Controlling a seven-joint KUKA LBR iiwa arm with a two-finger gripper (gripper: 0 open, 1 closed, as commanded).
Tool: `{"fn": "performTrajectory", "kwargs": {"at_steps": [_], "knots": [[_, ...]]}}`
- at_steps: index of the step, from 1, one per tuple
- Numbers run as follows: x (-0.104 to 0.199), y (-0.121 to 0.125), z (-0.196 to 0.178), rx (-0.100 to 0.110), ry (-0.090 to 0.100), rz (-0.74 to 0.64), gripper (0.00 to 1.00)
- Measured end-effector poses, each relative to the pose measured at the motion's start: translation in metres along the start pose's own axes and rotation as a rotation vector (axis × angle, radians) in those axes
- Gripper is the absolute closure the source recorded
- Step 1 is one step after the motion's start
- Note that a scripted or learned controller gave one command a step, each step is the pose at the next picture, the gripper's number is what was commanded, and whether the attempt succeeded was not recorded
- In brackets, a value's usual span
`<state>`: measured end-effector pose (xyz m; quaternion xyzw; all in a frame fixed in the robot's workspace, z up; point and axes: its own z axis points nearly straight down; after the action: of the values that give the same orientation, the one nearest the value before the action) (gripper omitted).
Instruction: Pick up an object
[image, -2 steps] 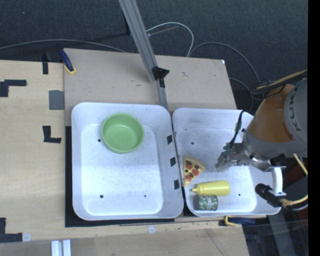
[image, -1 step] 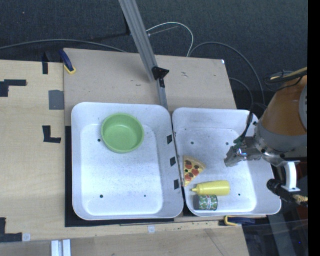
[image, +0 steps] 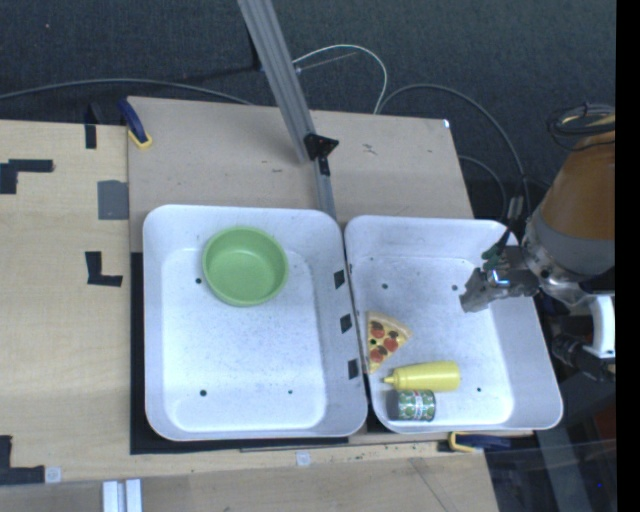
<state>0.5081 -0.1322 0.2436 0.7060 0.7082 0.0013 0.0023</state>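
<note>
Camera view: claw (image: 478, 296) over right bin (image: 520, 400), at 3 o'clock side; finger state cannot tell, nothing seen gripped. Mustard bottle (image: 423, 376), can (image: 412, 405), pizza slice (image: 384, 339) at 6 o'clock, untouched. Pick not yet done.

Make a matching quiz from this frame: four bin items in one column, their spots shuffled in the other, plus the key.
Things:
1. round green plastic bowl
2. toy pizza slice with red toppings
3. yellow mustard squeeze bottle
4. small green can lying on its side

Places:
A. right bin, against the near wall, just below the bottle
B. left bin, upper part
C. right bin, by the divider side, above the bottle
D. right bin, lying flat between the slice and the can

Pairs: 1-B, 2-C, 3-D, 4-A
</note>
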Motion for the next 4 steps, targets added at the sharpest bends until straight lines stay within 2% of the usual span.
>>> {"fn": "performTrajectory", "kwargs": {"at_steps": [1, 3, 4], "knots": [[0.0, 0.001, -0.053, 0.0, 0.0, 0.001, 1.0], [0.114, 0.0, -0.04, 0.007, 0.003, -0.004, 1.0], [0.171, 0.012, -0.022, 0.009, 0.002, -0.004, 1.0]]}}
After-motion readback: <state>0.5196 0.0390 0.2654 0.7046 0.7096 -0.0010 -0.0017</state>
